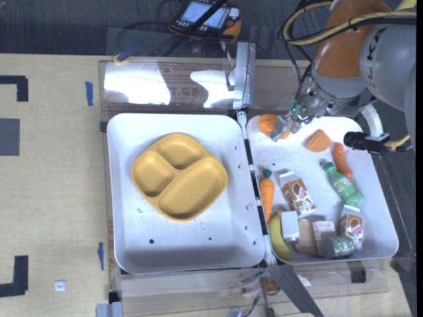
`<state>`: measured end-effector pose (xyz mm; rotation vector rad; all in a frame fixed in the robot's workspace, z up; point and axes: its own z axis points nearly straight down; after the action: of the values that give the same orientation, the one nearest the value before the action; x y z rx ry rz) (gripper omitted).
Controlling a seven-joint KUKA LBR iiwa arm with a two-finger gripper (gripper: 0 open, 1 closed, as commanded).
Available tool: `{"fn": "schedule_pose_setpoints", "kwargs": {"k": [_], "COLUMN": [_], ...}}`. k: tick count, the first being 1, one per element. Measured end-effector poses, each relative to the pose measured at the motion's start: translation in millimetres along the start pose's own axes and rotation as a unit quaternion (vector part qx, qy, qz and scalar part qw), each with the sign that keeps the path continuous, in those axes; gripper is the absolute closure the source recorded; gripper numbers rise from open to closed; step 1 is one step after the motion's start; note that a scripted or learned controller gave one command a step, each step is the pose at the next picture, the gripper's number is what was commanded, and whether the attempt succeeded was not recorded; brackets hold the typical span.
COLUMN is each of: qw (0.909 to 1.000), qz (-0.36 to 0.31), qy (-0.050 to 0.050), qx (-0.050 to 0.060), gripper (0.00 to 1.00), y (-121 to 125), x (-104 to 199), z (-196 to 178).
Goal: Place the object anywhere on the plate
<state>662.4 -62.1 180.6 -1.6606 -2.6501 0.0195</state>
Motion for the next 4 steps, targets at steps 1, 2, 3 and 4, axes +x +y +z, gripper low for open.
{"fn": "schedule_pose_setpoints", "kwargs": {"k": [1, 2, 3, 4], "qw": [0.9985, 0.9978, 0.9805, 0.9666], "qz": [-0.054, -0.066, -0.196, -0.256], "qy": [-0.005, -0.002, -0.003, -0.003], "qx": [-0.006, -0.007, -0.006, -0.006], "gripper": [1.00, 1.00, 1.00, 1.00], "y": [22, -1, -21, -129], "x": [38, 134, 143, 152], "z": [-5, -2, -19, -52]}}
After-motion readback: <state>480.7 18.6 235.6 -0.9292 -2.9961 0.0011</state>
